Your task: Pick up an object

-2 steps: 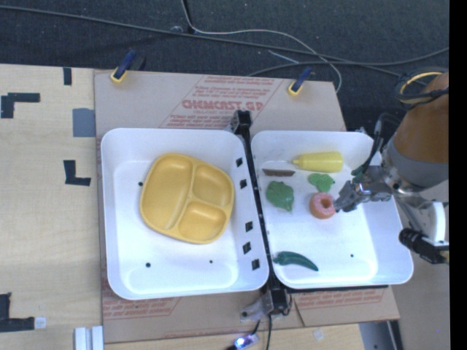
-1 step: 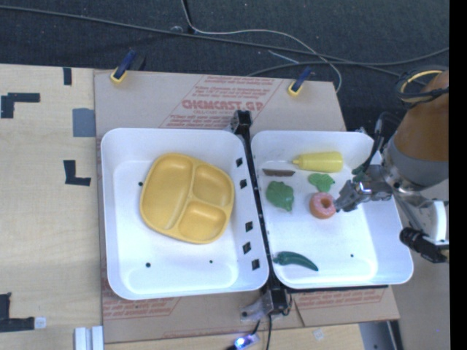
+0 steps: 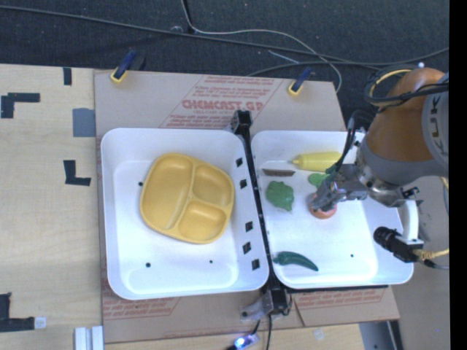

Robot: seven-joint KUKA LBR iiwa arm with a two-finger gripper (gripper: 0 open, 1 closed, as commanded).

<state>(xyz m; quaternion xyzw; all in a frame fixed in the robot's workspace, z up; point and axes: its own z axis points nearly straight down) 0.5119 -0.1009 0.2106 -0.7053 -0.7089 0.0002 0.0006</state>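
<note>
Gripper (image 3: 325, 199) is down low in the right bin (image 3: 365, 265), sitting right on top of a small orange-red thing (image 3: 322, 211); can't tell if the fingers are apart or closed, the wrist hides them from this angle, and the same goes for whether it actually has hold of the thing or is just touching it

Best guess at the step: it's going for that orange-red thing, which lies mid-bin, just right of the green leafy piece (image 3: 279, 195) and below the yellow corn-looking piece (image 3: 317, 160); to do it well it probably wants to stay centred over the thing, close firmly before lifting, then go straight up so it doesn't drag into the little green bit (image 3: 318, 180) next to the wrist; the thing looks small and round, so it could squirt out sideways if pinched off-centre

Other stuff in the bin: brown stick (image 3: 278, 171) up by the divider, dark green pepper (image 3: 295, 260) near the front wall, both well apart from the action; left bin (image 3: 120, 217) has the yellow tray (image 3: 187, 197)

Hard to make out: most of the orange-red thing is under the gripper, so its shape is anyone's guess; the arm (image 3: 405, 133) is cut off at the right
</note>
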